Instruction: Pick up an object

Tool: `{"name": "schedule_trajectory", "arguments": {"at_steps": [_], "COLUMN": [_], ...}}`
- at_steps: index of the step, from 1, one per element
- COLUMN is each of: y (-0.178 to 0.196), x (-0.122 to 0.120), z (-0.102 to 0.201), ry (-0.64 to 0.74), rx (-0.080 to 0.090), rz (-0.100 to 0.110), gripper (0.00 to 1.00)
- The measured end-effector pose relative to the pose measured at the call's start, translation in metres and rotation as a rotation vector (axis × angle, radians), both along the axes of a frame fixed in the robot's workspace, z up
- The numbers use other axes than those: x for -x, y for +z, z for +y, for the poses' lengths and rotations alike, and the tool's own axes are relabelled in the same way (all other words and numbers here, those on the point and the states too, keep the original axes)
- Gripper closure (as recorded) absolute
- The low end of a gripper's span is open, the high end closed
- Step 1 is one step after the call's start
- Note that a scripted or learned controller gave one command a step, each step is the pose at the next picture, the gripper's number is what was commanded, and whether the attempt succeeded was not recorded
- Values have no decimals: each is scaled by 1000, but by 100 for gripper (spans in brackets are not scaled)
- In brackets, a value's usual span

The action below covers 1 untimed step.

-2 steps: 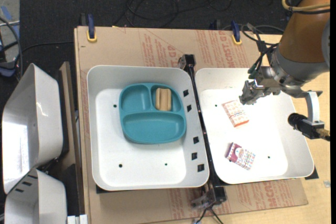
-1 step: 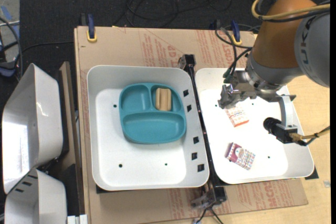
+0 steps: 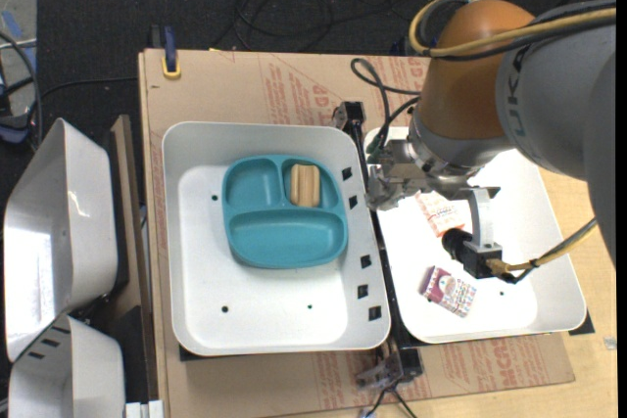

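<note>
The red-and-white packet (image 3: 434,210) lies just beside your claw (image 3: 388,179), on its arm side, long axis slanting away; spread or pressed together, you cannot tell.

Fixed overhead camera, slanted, both bins (image 3: 196,308)

My arm (image 3: 549,83) runs off the right edge and covers the far half of the right bin (image 3: 549,308), hiding part of the red-and-white packet (image 3: 438,212); print on the pink packet (image 3: 448,291) is too small to read
</note>
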<state>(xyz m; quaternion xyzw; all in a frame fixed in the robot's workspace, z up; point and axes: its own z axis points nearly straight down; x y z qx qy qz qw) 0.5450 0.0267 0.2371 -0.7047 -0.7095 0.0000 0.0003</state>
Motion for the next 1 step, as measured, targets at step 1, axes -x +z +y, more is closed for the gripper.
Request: {"name": "schedule_trajectory", "arguments": {"at_steps": [1], "y": [-9], "x": [7], "z": [49], "ry": [-1], "rx": [0], "rz": [1], "gripper": [100]}}
